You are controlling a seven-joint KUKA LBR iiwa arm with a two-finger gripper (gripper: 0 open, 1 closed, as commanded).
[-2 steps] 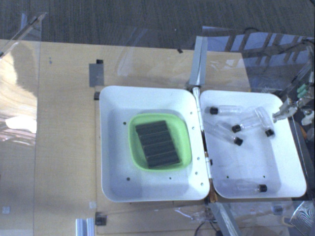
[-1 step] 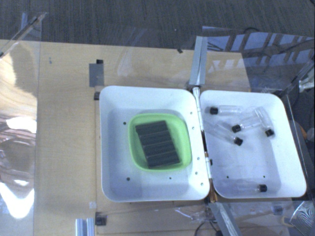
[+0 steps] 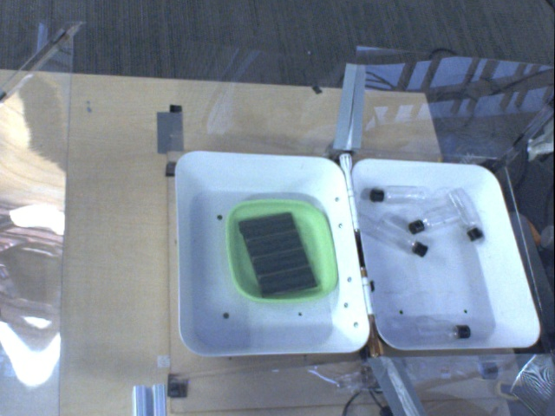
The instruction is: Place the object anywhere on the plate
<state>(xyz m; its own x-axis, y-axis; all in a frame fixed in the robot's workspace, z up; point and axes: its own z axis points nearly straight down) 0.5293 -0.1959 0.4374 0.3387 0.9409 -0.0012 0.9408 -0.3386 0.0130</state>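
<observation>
Item: dark ridged block [image 3: 277, 254], lying flat on the green plate [image 3: 326, 251] in the left bin [image 3: 199, 319]; if this is the object, we judge placement done. Clear vials [image 3: 431, 222] lie loose in the right bin [image 3: 486, 271]. Gripper state: we cannot tell

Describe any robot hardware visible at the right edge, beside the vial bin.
A pale, blurred part with thin dark cables sits above the right bin; a grey metallic piece lies at the lower corner. Whether either belongs to the arm cannot be told.
</observation>
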